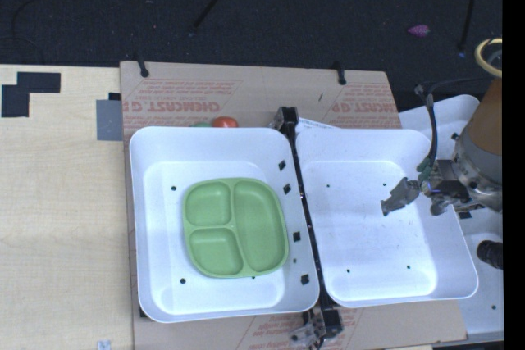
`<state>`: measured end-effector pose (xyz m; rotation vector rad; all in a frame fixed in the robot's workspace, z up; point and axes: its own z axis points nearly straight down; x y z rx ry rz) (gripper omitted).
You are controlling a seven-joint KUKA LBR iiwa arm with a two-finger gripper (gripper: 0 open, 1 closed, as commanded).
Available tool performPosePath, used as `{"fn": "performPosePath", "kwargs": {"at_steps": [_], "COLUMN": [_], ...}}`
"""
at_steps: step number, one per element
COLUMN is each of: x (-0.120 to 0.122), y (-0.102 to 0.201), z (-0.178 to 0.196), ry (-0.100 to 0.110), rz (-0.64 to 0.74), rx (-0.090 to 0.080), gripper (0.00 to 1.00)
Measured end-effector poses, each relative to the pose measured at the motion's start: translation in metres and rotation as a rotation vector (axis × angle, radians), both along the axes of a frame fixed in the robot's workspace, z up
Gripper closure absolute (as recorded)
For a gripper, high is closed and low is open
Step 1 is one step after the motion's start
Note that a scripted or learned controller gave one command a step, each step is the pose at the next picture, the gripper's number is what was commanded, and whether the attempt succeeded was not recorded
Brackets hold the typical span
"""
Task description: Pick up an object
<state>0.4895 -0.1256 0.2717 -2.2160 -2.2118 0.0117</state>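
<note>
A light green plate [235, 226] with three compartments lies flat on the floor of the left bin [156, 176]. My gripper [420, 202] hangs over the right part of the right bin [361, 275], far to the right of the plate. Its two grey fingers [399, 197] are spread apart, and only white bin floor shows between them. The gripper is open and holds nothing.
A small red-orange object [224, 123] and a green bit [201, 125] lie on the cardboard just behind the left bin's back rim. A black divider [299, 209] runs between the bins. Cables trail by the arm at the right.
</note>
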Motion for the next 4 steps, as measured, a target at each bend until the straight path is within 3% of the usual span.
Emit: {"fn": "performPosePath", "kwargs": {"at_steps": [1,4], "x": [0.002,0.000], "y": [0.000,0.005], "z": [0.005,-0.178], "ry": [-0.009,-0.004], "rz": [0.002,0.002], "rx": [-0.001,0.001], "gripper": [0.00,0.00]}}
